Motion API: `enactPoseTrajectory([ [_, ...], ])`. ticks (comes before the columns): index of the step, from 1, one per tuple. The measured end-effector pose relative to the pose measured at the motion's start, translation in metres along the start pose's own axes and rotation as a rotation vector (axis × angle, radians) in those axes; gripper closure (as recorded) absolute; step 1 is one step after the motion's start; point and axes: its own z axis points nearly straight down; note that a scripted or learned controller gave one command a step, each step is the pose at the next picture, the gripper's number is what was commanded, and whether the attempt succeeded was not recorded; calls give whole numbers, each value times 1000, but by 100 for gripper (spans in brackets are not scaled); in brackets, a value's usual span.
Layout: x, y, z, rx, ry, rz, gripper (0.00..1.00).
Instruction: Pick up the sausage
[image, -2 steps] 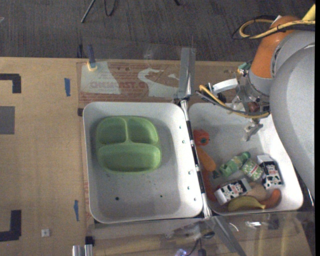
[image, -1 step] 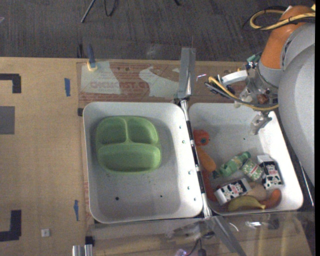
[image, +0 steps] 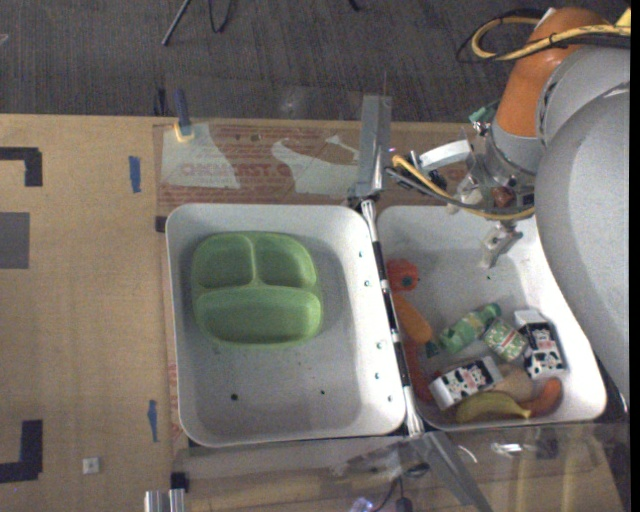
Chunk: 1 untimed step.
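Note:
A reddish-brown sausage-like piece (image: 547, 396) lies in the near right corner of the right bin (image: 440, 232), tucked between a banana (image: 492, 407) and a small milk carton (image: 541, 349). My gripper (image: 499, 245) hangs over the far part of that bin, well back from the pile, with nothing visibly in it. The grey arm with its orange band (image: 525, 95) comes in from the upper right and covers the bin's right wall.
The pile also holds a green bottle (image: 468, 326), a second milk carton (image: 465, 380) and an orange carrot-like toy (image: 406, 300) against the left wall. A green divided plate (image: 256, 288) sits in the left bin (image: 290, 410). Cables (image: 430, 180) trail by the wrist.

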Motion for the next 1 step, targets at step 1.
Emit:
enactPoseTrajectory([
  [1, -24, -8, 27, 1, -4, -26, 0],
])
